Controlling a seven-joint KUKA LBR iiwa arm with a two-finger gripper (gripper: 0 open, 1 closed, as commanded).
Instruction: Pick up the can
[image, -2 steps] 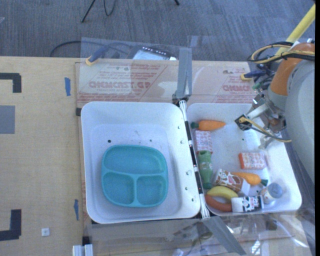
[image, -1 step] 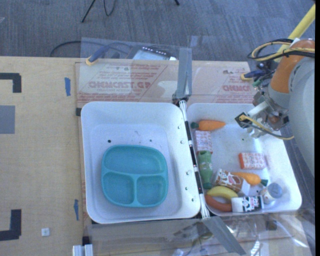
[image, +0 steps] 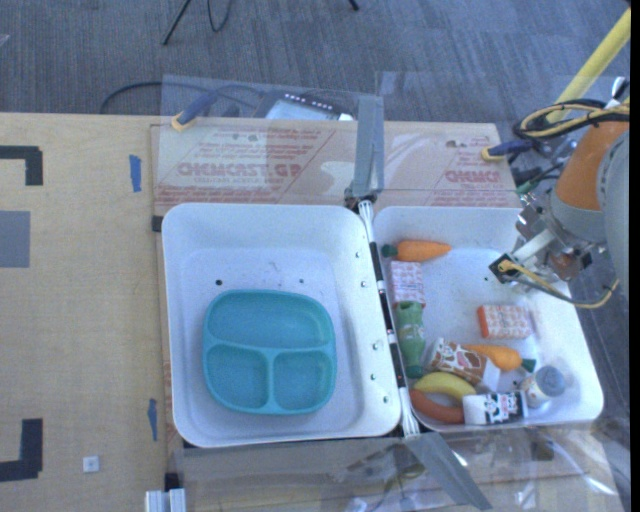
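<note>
Evidently you are only at the approach: the hand (image: 545, 262) hovers over the right bin (image: 590, 405), apart or together I cannot tell, and the can (image: 549, 381) stands in its near right corner, so travel there, then descend.

The can (image: 549, 381) I was after was small and silvery grey. Its round, bluish top faced up toward the camera, so I took it to be standing upright. It sat in the near right corner of the view's right-hand bin (image: 588, 360), close to the wall, just beside a black-and-white carton (image: 497, 406).
</note>
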